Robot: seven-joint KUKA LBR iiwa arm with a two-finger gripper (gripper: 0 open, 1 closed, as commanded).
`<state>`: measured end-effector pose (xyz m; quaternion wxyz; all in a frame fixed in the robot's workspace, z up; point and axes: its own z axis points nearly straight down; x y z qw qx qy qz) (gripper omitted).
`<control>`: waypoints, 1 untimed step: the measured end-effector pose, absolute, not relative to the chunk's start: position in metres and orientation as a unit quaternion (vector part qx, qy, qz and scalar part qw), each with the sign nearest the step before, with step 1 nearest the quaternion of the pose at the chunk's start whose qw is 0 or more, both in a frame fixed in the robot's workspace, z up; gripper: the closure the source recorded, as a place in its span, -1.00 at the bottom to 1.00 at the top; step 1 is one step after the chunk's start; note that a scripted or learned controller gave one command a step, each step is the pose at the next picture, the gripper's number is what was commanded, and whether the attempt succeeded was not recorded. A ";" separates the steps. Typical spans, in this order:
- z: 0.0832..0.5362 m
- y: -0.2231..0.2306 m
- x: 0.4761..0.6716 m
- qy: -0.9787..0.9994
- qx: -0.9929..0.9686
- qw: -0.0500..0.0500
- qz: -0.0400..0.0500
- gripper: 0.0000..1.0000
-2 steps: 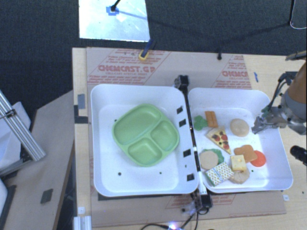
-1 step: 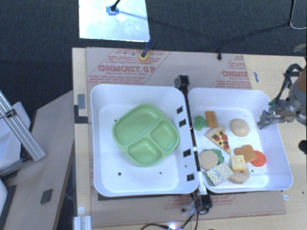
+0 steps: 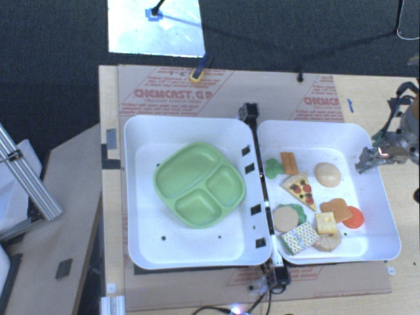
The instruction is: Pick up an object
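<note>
The gripper [image 3: 371, 159], its opening state not discernible, hangs at the right bin's [image 3: 377, 195] far rim, leaving the toy food [image 3: 308, 209] below-left reachable.

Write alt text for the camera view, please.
The gripper hovers at the right bin's right rim, holding nothing visible; toy food, including a pizza slice, lies in that bin. A green divided plate sits in the left bin.

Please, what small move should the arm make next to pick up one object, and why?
Probably move the gripper left, over the right bin, toward the round beige piece. The gripper sits at that bin's right rim with nothing between its fingers, and this piece lies nearest it, apart from the other toy foods.
</note>
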<state>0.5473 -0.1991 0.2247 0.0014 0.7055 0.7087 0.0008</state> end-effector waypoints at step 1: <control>0.216 -0.148 0.563 0.709 0.705 0.001 0.001 1.00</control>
